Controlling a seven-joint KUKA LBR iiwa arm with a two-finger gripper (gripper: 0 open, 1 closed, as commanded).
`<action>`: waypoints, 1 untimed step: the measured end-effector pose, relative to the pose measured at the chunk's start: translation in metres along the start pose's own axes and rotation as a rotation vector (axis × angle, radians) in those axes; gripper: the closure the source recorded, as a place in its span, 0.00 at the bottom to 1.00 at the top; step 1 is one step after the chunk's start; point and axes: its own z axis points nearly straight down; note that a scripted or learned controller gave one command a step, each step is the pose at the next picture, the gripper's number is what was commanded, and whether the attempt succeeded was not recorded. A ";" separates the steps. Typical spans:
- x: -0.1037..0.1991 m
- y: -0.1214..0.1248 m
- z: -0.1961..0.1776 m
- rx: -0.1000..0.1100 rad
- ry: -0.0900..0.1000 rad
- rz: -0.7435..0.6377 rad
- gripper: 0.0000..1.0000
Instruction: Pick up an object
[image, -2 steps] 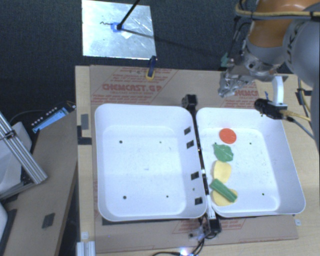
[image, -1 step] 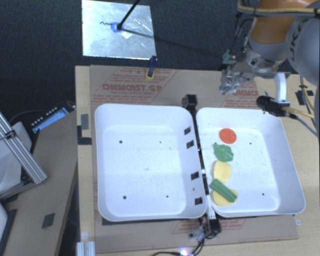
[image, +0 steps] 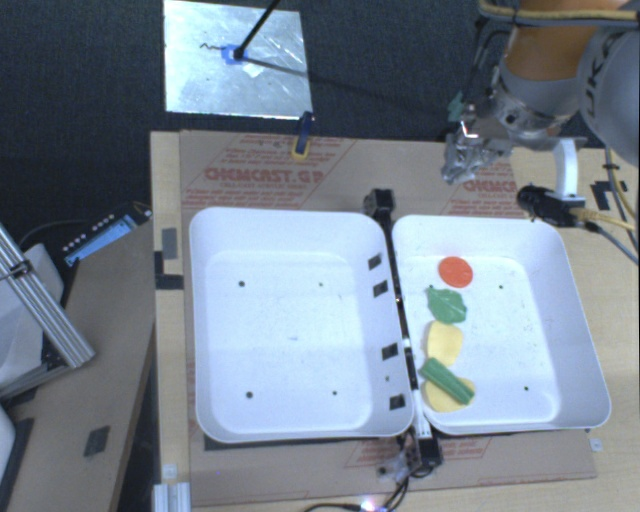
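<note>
Camera view: you are looking down on two white bins side by side on the tabletop. The hand (image: 463, 165) is hovering above the cardboard just beyond the right bin (image: 575, 330)'s far rim, carrying nothing; whether it is open or closed, you cannot tell from here.

Candidates are lying in a column near the right bin's left wall: an orange disc (image: 456, 271) farthest back, a green leafy piece (image: 447, 305) next, then a yellow piece (image: 444, 345) and a green stick (image: 446, 381) lying across a second yellow piece (image: 440, 398).

Judging by looks, these are light, stiff plastic toys, flat and probably slippery. The orange disc is sitting apart from the rest, so it seems the easiest; pinch it across its edges.

The bin's dividing wall and hinge clips (image: 381, 289) are crowding the pile. The left bin (image: 290, 320) is not in the way.
</note>
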 end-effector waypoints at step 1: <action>0.000 0.001 -0.011 -0.003 -0.001 -0.006 1.00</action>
